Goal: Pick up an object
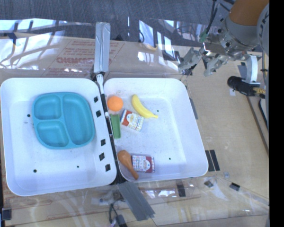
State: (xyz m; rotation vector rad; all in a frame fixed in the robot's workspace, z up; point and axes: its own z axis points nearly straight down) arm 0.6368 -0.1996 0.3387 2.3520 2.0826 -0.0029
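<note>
Six small objects, among them a banana (143, 106), lie in the right bin (180, 141) while the gripper (199, 63), fingers apart and bare, hangs beyond its far corner; approach and descent seem due next.

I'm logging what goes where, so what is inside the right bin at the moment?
The right bin holds an orange ball, a banana, a green stick, two small cartons and a carrot. The lower carton covers part of the carrot.
</note>
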